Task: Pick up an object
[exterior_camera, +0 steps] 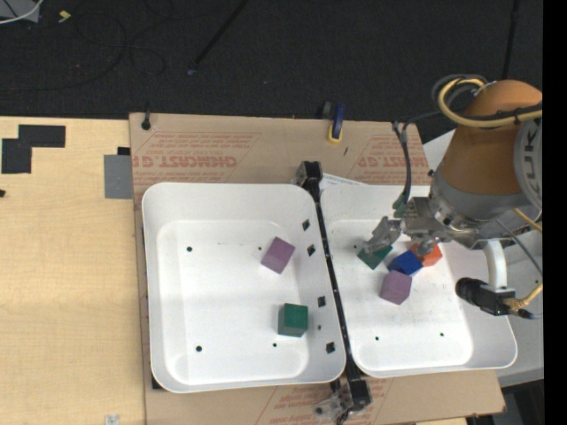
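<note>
Left bin: green cube nearest us, purple cube behind it. Right bin: purple block, blue block, orange piece, teal block. Gripper low over the teal block; we cannot tell whether it is parted or closed. We judge nothing lifted yet; grasp and raise remain

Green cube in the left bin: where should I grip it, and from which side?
Take the green cube from straight above, fingers on two opposite flat sides. It sits alone on the left bin's floor, apart from the purple block, so every side looks free.
</note>
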Motion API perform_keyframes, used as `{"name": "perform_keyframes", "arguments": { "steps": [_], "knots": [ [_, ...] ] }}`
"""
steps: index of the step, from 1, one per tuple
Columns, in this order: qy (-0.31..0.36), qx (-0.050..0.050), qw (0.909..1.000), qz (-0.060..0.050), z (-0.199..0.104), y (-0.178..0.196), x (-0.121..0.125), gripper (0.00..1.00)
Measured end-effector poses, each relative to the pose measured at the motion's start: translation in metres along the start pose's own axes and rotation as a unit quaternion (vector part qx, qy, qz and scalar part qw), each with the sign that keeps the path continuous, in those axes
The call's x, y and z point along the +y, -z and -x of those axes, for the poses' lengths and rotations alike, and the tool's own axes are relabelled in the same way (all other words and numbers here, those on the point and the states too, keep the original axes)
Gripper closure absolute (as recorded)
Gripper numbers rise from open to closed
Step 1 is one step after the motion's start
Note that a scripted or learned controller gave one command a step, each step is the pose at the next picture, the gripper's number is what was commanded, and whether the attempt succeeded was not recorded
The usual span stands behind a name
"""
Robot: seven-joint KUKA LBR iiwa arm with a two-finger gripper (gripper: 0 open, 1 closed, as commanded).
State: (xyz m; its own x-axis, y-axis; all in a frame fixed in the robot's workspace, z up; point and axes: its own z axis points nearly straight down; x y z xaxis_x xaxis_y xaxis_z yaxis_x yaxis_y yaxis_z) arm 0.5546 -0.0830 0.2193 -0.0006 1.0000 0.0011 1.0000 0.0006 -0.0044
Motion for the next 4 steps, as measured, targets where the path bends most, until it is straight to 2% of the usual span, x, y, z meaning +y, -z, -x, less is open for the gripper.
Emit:
{"name": "perform_keyframes", "arguments": {
  "steps": [1, 2, 3, 4],
  "knots": [
    [0.000, -0.005, 0.9999, 0.014, 0.043, -0.106, -0.003, 0.00],
    [0.000, 0.000, 1.0000, 0.002, 0.057, -0.131, -0.048, 0.00],
    [0.001, -0.001, 1.0000, 0.003, 0.047, -0.132, 0.015, 0.00],
    [0.000, 0.000, 1.0000, 0.000, 0.067, -0.132, -0.012, 0.00]
  ]
}}
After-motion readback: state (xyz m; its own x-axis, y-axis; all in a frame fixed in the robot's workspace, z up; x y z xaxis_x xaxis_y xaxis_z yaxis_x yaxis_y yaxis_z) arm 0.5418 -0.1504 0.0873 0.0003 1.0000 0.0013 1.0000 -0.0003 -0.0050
